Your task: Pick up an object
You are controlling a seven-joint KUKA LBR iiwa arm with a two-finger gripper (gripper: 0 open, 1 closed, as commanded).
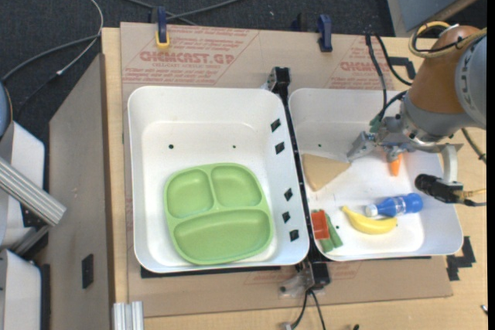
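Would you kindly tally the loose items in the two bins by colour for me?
Green: 2, the divided plate and a small block
Yellow: 1, the banana
Blue: 1, the bottle
Orange or red: 2, a block and a small piece
Tan: 1, a flat sheet
Total: 7

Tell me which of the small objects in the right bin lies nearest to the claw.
The small orange piece, just beside the claw. The yellow banana and blue plastic bottle lie further toward the bin's front.
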